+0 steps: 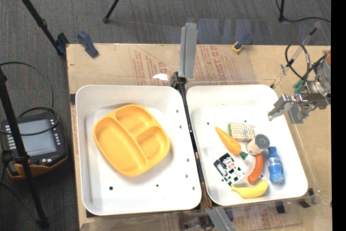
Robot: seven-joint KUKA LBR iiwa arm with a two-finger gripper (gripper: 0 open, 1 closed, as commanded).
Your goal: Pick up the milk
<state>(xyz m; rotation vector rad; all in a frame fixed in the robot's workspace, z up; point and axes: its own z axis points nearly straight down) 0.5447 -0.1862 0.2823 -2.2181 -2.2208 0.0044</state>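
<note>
Cardboard-topped bench (140, 62), print unreadable; milk (230, 168) w/ cow-spot label in right bin (281, 100); tool (289, 108) state unclear.

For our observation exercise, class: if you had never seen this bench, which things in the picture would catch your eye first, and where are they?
The big yellow divided tray stands out most, lying alone in the left bin. Next comes the bright cluster in the right bin: a carrot, a blue bottle, a banana and the cow-patterned milk carton. The gripper hovers at that bin's right rim, apart from the cluster.
</note>
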